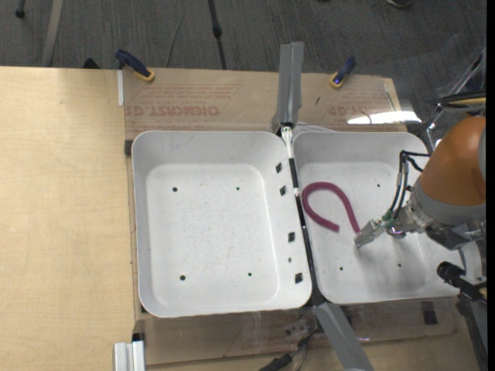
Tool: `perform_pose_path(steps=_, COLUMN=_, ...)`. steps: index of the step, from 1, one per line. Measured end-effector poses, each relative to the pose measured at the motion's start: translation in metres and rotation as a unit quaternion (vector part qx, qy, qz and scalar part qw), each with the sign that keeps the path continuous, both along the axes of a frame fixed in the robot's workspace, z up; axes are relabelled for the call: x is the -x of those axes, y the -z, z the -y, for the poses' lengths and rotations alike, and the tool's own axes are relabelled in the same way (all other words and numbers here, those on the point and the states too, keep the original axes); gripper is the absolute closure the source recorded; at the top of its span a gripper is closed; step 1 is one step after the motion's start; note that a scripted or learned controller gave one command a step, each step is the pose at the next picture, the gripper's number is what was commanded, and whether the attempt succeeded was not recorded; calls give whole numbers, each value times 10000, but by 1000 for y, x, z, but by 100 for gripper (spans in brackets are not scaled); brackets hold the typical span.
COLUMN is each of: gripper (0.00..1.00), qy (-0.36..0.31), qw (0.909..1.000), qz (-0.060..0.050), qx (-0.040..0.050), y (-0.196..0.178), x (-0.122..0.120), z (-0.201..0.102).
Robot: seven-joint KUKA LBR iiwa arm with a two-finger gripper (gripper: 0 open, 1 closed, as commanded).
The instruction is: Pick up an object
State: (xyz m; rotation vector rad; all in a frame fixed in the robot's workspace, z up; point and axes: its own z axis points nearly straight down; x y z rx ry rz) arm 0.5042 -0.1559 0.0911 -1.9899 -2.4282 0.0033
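Honestly can't tell how the fingers are set, they're too small here. The grey two-finger gripper hangs low in the right shallow white plastic bin, just beside the curved magenta rubbery hook-shaped tube. Looks like the approach step; next it needs to shift left over the tube and close.
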Motion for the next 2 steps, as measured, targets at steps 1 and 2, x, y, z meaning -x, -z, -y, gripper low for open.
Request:
perform_pose_path(steps=1, gripper=0, qy=149, qw=9999, qz=10, qx=2, y=0, x=-70, z=-44)
perform_pose_path(steps=2, gripper=0, qy=466, qw=9989, qz=32, qx=12, y=-3, x=-145, z=-42)
